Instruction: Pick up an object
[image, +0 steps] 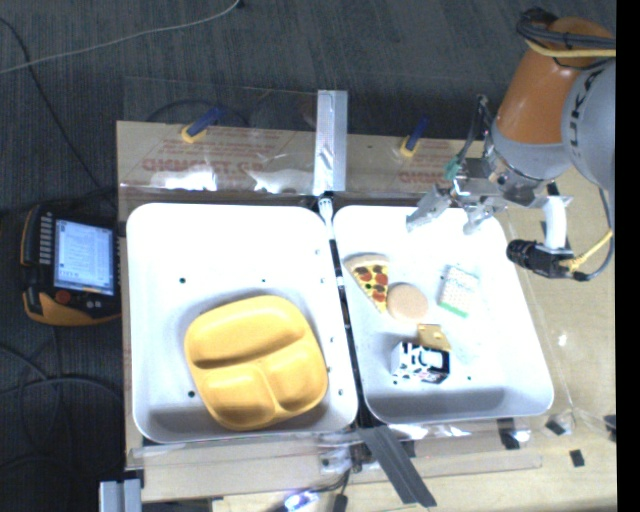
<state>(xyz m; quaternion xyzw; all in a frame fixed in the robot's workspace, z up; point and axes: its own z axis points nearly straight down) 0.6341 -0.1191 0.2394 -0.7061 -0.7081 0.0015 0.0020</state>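
Well, the small things are lying bunched in the right bin (500, 300): a pizza slice toy (371, 279) touching a round tan disc (407, 300), a pale card with green print (459, 291) a little apart toward the far wall, and a tan block (433, 336) sitting against a black-and-white piece (420, 364) nearer the front. The left bin (160, 260) is carrying a yellow divided tray (257, 358) on its own.

The tool (447, 209) is hovering over the right bin's far edge with its fingers spread wide and nothing between them, well apart from every object.

Trouble looks likely to come from the crowding. Dropping onto the slice and disc together, the fingers could be straddling both and squeezing neither, or nudging one aside. The card looks flat, I think, though the view is too coarse to be sure; a flat thing would be slipping under closing fingers. Coming down so close to the far wall, a finger could be catching the rim.
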